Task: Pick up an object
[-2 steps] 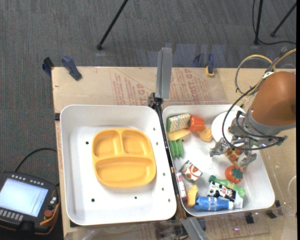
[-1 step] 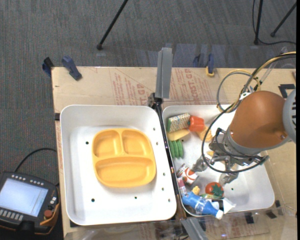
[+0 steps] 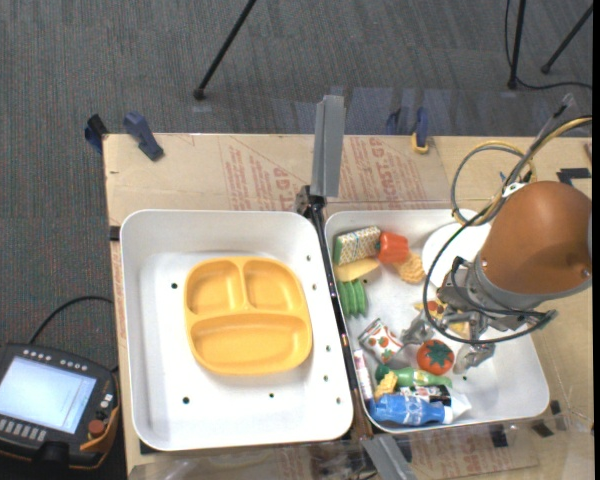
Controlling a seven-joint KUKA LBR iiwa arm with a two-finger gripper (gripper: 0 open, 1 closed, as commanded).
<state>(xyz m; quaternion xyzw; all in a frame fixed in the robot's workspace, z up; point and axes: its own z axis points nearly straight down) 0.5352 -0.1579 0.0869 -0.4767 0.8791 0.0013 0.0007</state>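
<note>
Risk of a missed grasp: the tool (image 3: 446,340) hangs low in the right bin (image 3: 525,388), just over a red tomato toy (image 3: 435,357), and its metal fingers (image 3: 477,353) look spread to either side; nothing sits between them, so the tool is released and holds nothing. If it closes a little off centre, the round toy may roll away instead of being caught.

Risk from crowding: a small printed carton (image 3: 381,340), a green piece (image 3: 415,377) and a blue packet (image 3: 412,409) lie just beside the tomato toy. I think a finger could land on one of them and push the pile, or take two things together.

Risk from the hidden view: the orange band (image 3: 536,238) and the cables cover much of the wrist, so the exact finger gap is hard to read.

Task's thing, place: the tomato toy is in the right bin, near the front, under the tool.

Task's thing, look: small, round, glossy red with a green top; it seems smooth and hard, so probably slippery.

Other choices: an orange-red pepper toy (image 3: 394,247) and a yellow banana-like piece (image 3: 357,268) lie at the far side of the same bin.

Left bin (image 3: 140,368): it carries a yellow divided plate (image 3: 248,315).
</note>
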